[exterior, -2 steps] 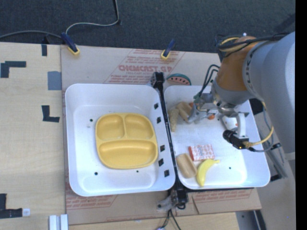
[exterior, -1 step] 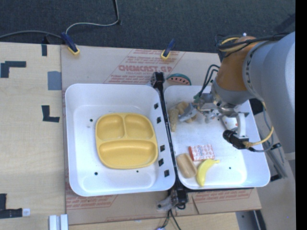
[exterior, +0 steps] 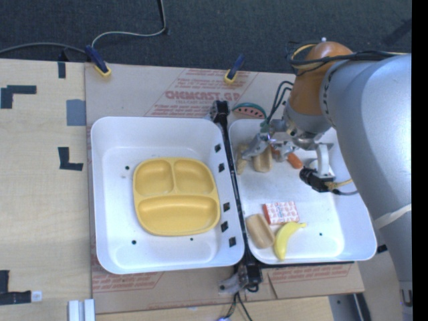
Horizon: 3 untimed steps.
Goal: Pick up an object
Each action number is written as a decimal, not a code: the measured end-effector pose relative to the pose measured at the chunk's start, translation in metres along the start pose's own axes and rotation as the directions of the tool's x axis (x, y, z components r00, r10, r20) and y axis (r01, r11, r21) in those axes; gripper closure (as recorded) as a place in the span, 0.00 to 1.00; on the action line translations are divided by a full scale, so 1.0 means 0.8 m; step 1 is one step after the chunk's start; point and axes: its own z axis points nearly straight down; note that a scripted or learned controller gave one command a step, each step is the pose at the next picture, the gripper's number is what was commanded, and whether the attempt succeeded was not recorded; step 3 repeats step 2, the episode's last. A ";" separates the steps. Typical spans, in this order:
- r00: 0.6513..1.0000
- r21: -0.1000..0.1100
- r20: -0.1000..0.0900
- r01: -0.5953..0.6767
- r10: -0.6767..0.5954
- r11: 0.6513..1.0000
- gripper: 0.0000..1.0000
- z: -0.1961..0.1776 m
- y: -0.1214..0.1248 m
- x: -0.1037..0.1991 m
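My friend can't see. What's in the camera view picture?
A grey robot arm reaches its gripper into the right bin, near a banana, bun and red-and-white packet. The left bin holds a yellow tray.

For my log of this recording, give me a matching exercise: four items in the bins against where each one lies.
Things:
1. yellow divided plastic plate
2. yellow toy banana
3. red-and-white patterned packet
4. tan bread-roll-shaped toy

Places:
A. right bin, front, just left of the banana
B. middle of the left bin
C. right bin, near its front edge, rightmost of the front cluster
D. right bin, just behind the banana

Pairs: 1-B, 2-C, 3-D, 4-A
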 end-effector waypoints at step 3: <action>1.000 -0.010 -0.005 0.002 -0.002 1.000 1.00 -0.118 -0.087 0.098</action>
